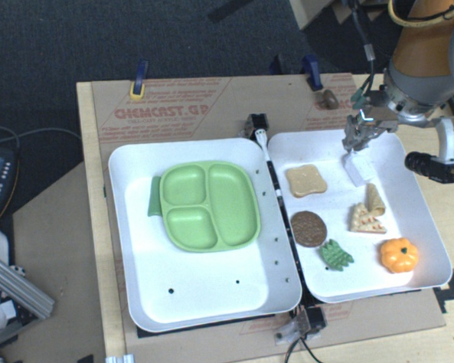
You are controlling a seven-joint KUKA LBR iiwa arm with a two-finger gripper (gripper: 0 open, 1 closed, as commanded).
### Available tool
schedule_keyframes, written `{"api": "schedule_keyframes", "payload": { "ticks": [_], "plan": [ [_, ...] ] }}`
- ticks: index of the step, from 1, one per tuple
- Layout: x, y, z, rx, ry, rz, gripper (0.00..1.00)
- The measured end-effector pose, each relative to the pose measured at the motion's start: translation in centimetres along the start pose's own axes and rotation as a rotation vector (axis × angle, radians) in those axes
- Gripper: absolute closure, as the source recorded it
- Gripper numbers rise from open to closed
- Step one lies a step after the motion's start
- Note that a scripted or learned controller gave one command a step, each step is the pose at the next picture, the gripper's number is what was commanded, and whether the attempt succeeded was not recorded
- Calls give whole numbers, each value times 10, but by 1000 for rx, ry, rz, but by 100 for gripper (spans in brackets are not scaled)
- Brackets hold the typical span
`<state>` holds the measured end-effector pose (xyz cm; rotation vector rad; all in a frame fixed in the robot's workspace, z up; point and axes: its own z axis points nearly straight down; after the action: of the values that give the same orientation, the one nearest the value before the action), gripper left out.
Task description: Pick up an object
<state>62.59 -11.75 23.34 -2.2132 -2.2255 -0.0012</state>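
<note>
claw [360, 139] above right bin [420, 203], green tray [210, 205]

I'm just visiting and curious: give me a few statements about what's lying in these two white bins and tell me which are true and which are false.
1. The green divided plate lies in the left bin. True.
2. The orange pumpkin sits in the left bin. False: it is in the right bin, near its front right corner.
3. The slice of bread lies behind the round brown patty. True.
4. The gripper is over the left bin. False: it is above the right bin's back part.
</note>
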Motion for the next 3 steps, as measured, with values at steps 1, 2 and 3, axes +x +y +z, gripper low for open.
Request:
{"api": "schedule_keyframes", "payload": {
  "ticks": [1,2,3],
  "plan": [
    [46,-15,0,1,-1,1,100],
    [83,-49,-1,3,-1,3,100],
    [129,-73,17,4,-1,2,100]
  ]
}}
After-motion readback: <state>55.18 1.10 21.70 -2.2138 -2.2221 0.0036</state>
